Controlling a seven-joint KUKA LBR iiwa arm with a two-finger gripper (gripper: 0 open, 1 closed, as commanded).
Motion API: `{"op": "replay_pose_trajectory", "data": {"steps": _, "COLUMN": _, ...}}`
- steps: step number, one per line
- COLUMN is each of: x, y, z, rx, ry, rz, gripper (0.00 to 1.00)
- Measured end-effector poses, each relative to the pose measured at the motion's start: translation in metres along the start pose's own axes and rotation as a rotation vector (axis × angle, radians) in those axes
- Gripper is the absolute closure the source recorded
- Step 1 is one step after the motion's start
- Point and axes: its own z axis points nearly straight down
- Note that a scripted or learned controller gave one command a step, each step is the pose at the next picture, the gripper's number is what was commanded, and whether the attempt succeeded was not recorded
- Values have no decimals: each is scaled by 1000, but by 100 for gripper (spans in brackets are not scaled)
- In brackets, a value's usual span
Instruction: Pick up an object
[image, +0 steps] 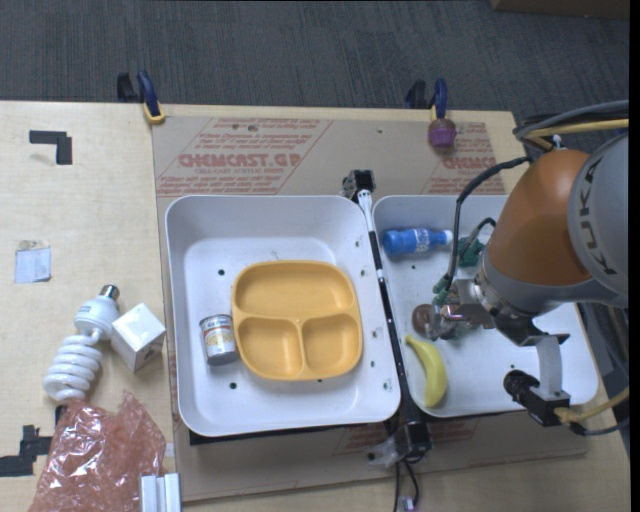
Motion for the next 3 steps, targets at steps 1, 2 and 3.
{"op": "replay_pose_trajectory", "data": {"steps": 1, "x": -16, "y": 0, "z": -9, "rx": -1, "ry": -1, "rz": 1, "gripper": 100}}
{"op": "replay_pose_trajectory", "data": {"steps": 2, "x": 22, "y": 42, "z": 0, "rx": 1, "ry": 0, "rz": -2, "gripper": 100}}
{"op": "replay_pose_trajectory", "data": {"steps": 3, "x": 22, "y": 42, "z": 0, "rx": 1, "ry": -1, "rz": -2, "gripper": 0}}
